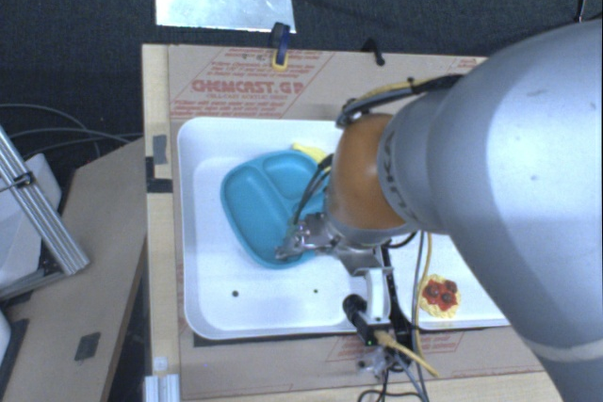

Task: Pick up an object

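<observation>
Blue tray point(267, 207): smooth moulded plastic, compartmented, in white bin point(203, 297); end effector point(294, 245) at its edge, grip unclear

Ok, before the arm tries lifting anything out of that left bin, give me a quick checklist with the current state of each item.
1. Blue divided plastic tray lies inside the left white bin: ok.
2. Pincer sits at the tray's lower right edge: ok.
3. Tray actually held: cannot tell.
4. Small yellow object behind the tray, mostly hidden by the arm: cannot tell what it is.
5. Yellow and red item in the right bin, apart from the pincer: ok.
</observation>
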{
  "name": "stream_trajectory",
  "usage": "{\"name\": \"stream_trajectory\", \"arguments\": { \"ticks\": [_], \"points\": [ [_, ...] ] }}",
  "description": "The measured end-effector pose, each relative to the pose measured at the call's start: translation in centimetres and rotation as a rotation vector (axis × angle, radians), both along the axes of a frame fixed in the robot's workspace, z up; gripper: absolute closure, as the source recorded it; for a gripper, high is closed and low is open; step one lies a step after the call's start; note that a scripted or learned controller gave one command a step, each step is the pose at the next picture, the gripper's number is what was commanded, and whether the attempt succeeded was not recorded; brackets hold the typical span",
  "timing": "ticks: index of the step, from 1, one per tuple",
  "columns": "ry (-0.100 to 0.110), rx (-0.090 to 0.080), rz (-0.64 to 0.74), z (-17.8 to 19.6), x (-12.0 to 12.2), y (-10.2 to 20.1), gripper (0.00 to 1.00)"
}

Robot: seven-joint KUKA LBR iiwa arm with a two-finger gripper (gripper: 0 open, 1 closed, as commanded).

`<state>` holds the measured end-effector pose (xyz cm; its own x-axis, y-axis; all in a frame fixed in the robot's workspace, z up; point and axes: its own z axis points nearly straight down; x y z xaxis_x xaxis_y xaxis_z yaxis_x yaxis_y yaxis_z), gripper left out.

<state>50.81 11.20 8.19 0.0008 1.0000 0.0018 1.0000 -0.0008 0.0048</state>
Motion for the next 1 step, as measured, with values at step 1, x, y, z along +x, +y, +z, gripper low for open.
{"name": "stream_trajectory", "arguments": {
  "ticks": [1],
  "points": [
    [-0.010,-0.003,0.003,10.83,11.88,-4.84,0.00]
  ]
}}
